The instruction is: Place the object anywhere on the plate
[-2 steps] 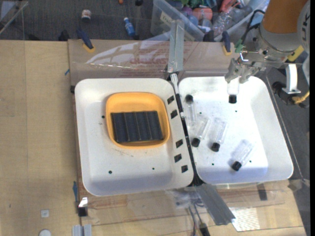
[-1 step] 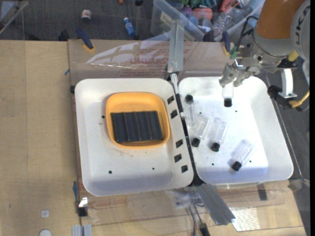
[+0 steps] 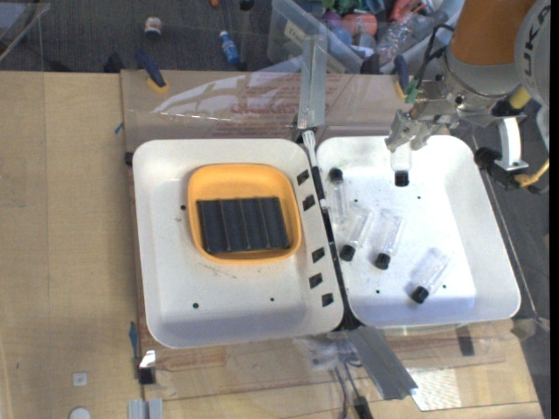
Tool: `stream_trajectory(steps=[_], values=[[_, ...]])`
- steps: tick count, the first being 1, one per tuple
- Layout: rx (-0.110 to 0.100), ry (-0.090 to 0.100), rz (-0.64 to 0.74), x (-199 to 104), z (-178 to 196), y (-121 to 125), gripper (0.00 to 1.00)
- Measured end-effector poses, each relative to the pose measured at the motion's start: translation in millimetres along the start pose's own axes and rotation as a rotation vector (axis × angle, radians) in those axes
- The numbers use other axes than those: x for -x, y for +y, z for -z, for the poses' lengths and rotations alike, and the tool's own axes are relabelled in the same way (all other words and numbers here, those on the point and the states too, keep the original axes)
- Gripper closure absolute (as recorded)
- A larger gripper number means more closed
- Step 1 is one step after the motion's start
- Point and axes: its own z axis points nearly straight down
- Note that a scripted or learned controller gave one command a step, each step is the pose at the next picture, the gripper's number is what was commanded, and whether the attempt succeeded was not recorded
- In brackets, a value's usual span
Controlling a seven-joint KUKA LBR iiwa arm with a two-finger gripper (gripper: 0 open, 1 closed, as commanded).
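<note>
I see the two-finger gripper [image 3: 403, 140] over the right white bin's [image 3: 454, 160] far edge; can't tell its opening. Clear plastic black-capped vials [image 3: 384, 238] lie there, apart from the orange square plate [image 3: 243, 178].

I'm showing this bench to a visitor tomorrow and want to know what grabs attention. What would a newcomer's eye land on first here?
First, the yellow-orange square plate holding a dark ribbed slab, bright in the left white bin. Next, the arm's broad orange band at top right, with the metal gripper over the right white bin's far edge. Last, the clear plastic vials with black caps scattered across that bin.
</note>
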Motion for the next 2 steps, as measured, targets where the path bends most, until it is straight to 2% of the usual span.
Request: stream_trajectory(steps=[1, 2], values=[[0.002, 0.0, 0.207, -14, 12, 2, 1.0], [0.003, -0.001, 0.274, -25, 22, 3, 1.0]])
